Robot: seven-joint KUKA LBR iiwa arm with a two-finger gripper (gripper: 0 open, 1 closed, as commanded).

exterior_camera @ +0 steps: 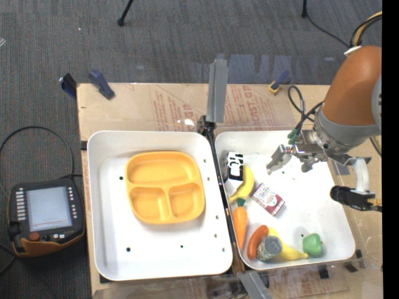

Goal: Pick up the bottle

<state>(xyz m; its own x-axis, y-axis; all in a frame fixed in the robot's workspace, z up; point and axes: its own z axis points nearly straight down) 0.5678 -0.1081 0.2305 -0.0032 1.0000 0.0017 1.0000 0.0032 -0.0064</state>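
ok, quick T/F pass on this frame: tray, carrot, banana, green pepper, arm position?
1. The yellow divided tray sits in the left bin. True.
2. The carrot lies in the left bin. False: it lies in the right bin, along its left wall.
3. The banana lies next to the black-and-white bottle. True.
4. The green pepper is at the right bin's far edge. False: it is at the near right corner.
5. The gripper is over the left bin. False: it is over the right bin.
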